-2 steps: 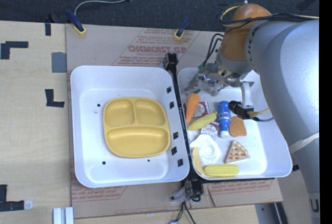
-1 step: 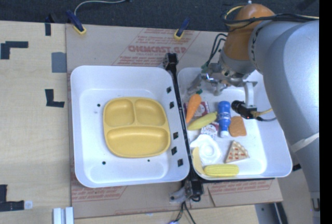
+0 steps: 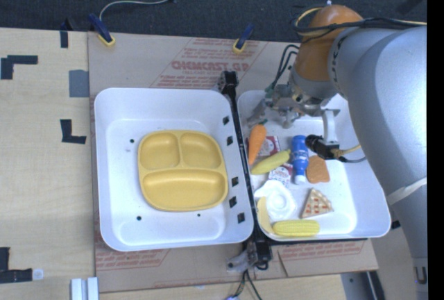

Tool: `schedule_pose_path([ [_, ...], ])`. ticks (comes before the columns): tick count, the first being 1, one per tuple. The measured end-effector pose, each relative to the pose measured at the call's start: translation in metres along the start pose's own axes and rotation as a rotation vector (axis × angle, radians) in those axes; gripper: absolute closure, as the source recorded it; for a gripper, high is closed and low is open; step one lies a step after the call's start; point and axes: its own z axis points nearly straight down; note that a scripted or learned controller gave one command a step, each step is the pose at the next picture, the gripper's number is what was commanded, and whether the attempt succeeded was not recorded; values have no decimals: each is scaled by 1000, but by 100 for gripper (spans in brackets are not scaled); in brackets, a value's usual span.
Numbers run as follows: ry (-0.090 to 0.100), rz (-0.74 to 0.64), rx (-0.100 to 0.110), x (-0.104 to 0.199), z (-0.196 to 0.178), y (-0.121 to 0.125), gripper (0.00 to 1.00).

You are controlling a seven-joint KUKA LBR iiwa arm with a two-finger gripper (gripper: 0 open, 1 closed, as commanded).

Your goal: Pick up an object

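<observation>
Gripper [image 3: 283, 105] low over upper part of right bin [image 3: 361, 212], just above carrot [image 3: 256, 142]; jaw state cannot be told. Near carrot: blue bottle [image 3: 299, 157], banana [image 3: 270, 162], waffle slice [image 3: 316, 204], corn cob [image 3: 296, 228]. Yellow divided plate [image 3: 183, 170] in left bin [image 3: 114, 173].

Yellow divided plate [image 3: 183, 170] in a white bin [image 3: 111, 173]. Below the grey gripper [image 3: 281, 105]: orange carrot [image 3: 256, 142], blue bottle [image 3: 299, 157], yellow corn cob [image 3: 296, 228], white fried egg [image 3: 277, 200], tan checked waffle slice [image 3: 316, 205].
</observation>
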Motion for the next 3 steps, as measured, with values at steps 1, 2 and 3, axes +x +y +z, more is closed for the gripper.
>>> schedule_pose_path([
  [1,0,-1,0,0,-10,0,100],
  [2,0,-1,1,0,-10,0,0],
  [3,0,0,1,1,0,0,0],
])
